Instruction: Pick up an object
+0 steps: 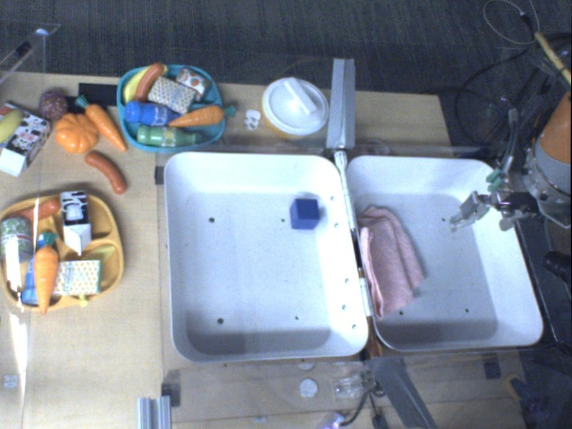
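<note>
On the counter [134, 365] sit two shallow white bins side by side. The left bin [192, 266] holds a small blue cube [305, 213], lying toward its upper right part, well apart from the walls. In the right bin [514, 302] a pink cloth [390, 259] lies crumpled along the left wall, touching it. The arm [547, 155] comes in from the right, and its pincer [483, 211] hangs over the right part of the right bin, well apart from the cloth and far from the cube; its fingers stand spread apart with nothing between them. To the left of the bins, a blue bowl [170, 105] and a yellow tray [61, 253] hold toy food, with a white lid [297, 104] near the top edge.
</note>
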